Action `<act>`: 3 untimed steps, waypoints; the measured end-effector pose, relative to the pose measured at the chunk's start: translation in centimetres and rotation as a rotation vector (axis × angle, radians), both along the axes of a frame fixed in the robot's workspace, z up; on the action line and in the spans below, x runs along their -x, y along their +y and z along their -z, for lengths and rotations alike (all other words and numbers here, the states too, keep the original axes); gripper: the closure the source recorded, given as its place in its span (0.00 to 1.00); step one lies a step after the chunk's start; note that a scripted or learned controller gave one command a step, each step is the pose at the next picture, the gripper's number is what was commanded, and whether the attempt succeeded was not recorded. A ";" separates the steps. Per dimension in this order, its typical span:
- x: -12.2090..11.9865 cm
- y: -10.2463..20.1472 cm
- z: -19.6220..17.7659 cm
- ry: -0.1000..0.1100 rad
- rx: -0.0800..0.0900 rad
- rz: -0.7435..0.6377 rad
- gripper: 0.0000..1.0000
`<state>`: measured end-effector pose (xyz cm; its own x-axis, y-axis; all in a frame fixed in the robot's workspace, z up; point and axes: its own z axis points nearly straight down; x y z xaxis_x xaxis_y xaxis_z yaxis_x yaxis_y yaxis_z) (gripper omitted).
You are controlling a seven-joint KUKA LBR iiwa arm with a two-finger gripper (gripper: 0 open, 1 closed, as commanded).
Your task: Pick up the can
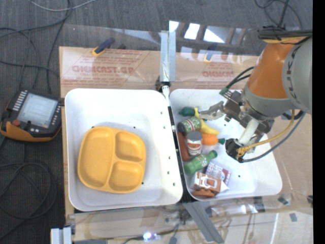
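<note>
Closest to the lens rides the grey arm (284, 85) with its orange band, reaching in from the right above the right bin (264, 182). Its gripper (216, 111) hangs over the upper part of that bin, fingers parted and nothing between them, just above the pile of small goods.

Both white bins sit side by side on a bench covered with brown cardboard (109, 70); faint red lettering is printed across the cardboard, too washed out to read. A metal strip (167, 55) runs between the bins toward the back, and clear sheeting catches bright reflections behind the right bin. Beyond the bench lies dark grey carpet (101, 14) crossed by loose cables. An orange and grey control pendant (31, 116) with a lit screen rests on the floor to the left.

Filling much of the left bin (81, 197) is a yellow divided tray (112, 159) with three compartments.

Along the right bin's left side the can (194, 143) stands upright with a red and white label whose text is too small to read. Beside it are a green bottle (199, 162), a yellow and orange toy (209, 133), a small green container (191, 124) and, toward the front, a red and white carton (209, 179) with unreadable print
</note>
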<state>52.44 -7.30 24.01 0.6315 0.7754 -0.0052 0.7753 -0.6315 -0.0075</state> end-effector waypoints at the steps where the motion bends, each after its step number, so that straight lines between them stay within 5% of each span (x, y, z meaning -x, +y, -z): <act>1: -1.4 3.6 6.0 -0.001 0.001 0.031 0.00; 2: 0.2 5.0 5.9 -0.001 -0.001 -0.105 0.00; 3: -6.1 -2.7 15.1 -0.003 0.002 0.032 0.00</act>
<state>58.56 -10.00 8.89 0.6561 0.7546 -0.0049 0.7546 -0.6562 -0.0045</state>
